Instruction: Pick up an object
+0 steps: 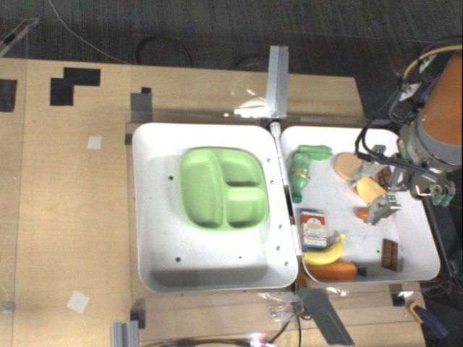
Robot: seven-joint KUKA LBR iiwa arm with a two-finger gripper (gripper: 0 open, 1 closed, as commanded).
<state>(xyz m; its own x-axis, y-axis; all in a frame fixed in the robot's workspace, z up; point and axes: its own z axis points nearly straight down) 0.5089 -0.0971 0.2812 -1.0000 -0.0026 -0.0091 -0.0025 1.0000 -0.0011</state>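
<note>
The right bin (419, 226) holds several small items: a green bottle (300, 166), a tan round piece (347, 165), a yellow block (369, 189), a red and white box (312, 230), a banana (325, 250), a carrot (334, 271) and a brown bar (391, 255). My gripper (380, 210) reaches in from the right and hangs over the middle right of this bin. It is just below the yellow block and beside a small orange piece (362, 213). I see nothing held in it.
The left bin (155, 215) contains a green divided plate (221, 188). A metal post (278, 82) stands behind the wall shared by the two bins. Cables and the arm's body (441, 121) crowd the right bin's far right corner.
</note>
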